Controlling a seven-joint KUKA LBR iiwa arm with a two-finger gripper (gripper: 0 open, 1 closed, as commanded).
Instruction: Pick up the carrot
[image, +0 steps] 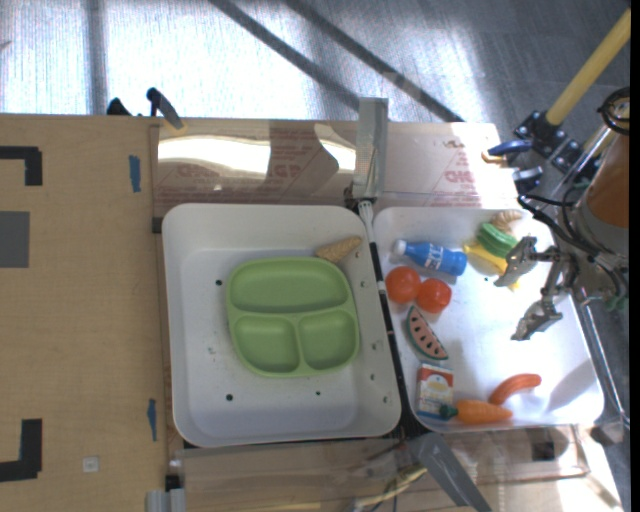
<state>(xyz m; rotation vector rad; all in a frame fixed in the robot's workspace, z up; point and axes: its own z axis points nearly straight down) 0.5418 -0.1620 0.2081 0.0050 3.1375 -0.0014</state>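
While my gripper (530, 292) hangs with its jaws spread and nothing between them over the right bin (575, 375), the carrot (480, 411) lies at that bin's near edge, well apart from me, just right of a small carton (434, 390) and below a red sausage (515, 386).

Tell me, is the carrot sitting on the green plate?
No, the carrot lies in the right bin, beside the small carton.
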